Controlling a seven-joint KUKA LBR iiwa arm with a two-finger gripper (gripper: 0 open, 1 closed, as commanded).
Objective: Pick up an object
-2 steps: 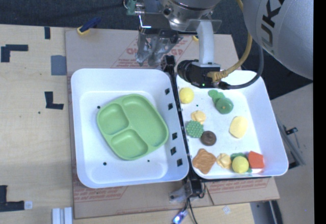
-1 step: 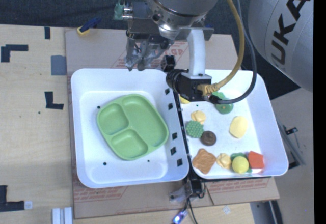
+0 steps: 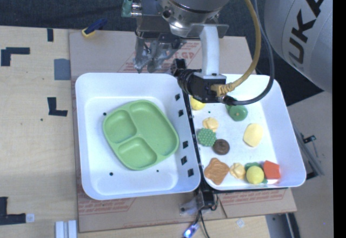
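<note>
My gripper point(image 3: 153, 61) hangs above the back rim of the left bin point(image 3: 89, 123), over the cardboard behind it, with nothing seen in it. A green divided plate point(image 3: 140, 134) lies in the left bin. The right bin point(image 3: 286, 123) holds several small toy foods: a green ball point(image 3: 237, 112), a pale yellow lump point(image 3: 252, 135), a green textured piece point(image 3: 206, 137), a brown round piece point(image 3: 220, 147), an orange-brown cookie shape point(image 3: 216, 171), a yellow-green ball point(image 3: 254, 174) and a red block point(image 3: 271, 170). A yellow piece point(image 3: 197, 104) is partly hidden under the black camera mount.
A black mount with cable point(image 3: 203, 85) sits over the divider between the bins. The grey arm body point(image 3: 303, 15) fills the upper right. A blue and yellow clip point(image 3: 93, 27) lies behind the bench.
</note>
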